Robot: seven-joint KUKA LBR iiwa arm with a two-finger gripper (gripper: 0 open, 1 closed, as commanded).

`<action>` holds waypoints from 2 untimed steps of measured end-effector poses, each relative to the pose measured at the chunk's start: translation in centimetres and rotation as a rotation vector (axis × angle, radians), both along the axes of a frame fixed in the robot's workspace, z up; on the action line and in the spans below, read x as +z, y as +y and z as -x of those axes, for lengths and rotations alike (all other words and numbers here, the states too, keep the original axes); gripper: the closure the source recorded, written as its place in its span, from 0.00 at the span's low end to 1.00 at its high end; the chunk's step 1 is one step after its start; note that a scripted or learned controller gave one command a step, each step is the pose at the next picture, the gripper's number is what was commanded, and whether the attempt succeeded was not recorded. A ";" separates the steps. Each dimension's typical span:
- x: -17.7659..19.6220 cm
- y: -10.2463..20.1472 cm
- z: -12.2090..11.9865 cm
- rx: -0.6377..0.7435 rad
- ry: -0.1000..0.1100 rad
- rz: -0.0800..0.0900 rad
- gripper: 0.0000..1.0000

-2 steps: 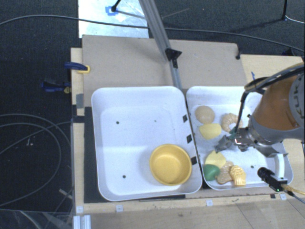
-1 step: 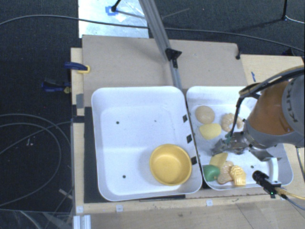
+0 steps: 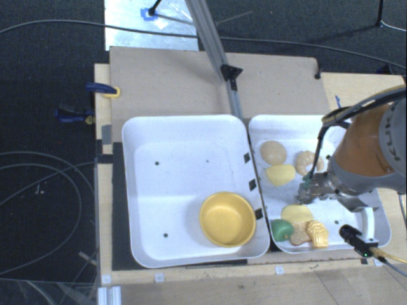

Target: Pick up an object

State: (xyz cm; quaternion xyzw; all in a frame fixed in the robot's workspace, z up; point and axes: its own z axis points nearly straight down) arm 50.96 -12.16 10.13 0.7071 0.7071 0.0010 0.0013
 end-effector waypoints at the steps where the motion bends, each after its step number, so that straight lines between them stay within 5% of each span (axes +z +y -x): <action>1: 6.3 0.5 -0.3 0.006 -0.005 0.001 1.00; 2: 10.7 0.1 -0.5 0.005 -0.004 0.001 1.00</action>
